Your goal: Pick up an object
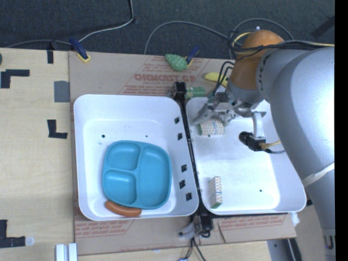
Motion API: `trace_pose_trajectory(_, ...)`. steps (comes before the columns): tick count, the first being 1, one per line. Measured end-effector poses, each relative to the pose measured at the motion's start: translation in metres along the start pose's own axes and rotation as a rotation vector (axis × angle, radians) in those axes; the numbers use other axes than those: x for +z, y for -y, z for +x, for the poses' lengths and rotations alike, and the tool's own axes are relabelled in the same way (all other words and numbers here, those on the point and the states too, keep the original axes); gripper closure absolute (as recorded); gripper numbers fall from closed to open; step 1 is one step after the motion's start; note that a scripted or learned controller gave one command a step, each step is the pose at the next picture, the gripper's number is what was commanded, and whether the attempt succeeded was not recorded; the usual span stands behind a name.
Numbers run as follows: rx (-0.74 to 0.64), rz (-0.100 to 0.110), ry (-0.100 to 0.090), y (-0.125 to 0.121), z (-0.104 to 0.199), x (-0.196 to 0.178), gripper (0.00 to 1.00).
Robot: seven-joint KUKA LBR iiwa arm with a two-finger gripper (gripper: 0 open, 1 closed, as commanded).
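A bench seen from above at a slant, with two shallow white bins side by side on a sheet of brown cardboard (141,80). The left bin (87,145) holds a blue divided plate (137,174) with three compartments, and an orange sausage-shaped toy (123,209) lies against the plate's near edge, touching it. The right bin (272,184) holds a small rectangular patterned block (216,190) near its front left corner, just beside the divider between the bins. Toward the back of the right bin sits a small pale object with a dotted or woven pattern (211,128). A large grey robot arm (304,107) with an orange band (251,58) reaches in from the right, and its gripper (217,113) is lowered directly over that pale object, right at its top edge. The metal parts of the gripper blur together, so it cannot be told how wide the hand is set or whether it grips the object. Behind the bins, on the cardboard, lie a green lumpy toy (176,62) and a yellow object (215,77) partly hidden by the arm. Black cables (130,10) trail across the dark floor at the back.
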State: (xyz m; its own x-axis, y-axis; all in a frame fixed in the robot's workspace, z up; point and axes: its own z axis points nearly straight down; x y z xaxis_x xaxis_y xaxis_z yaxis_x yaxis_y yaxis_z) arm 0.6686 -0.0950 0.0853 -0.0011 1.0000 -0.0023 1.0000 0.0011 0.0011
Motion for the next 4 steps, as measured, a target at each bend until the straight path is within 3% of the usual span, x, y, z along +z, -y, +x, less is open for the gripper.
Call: trace_pose_trajectory(4, 0.000, 0.001, 0.000, 0.0001, -0.0028, 0.0000, 0.00)
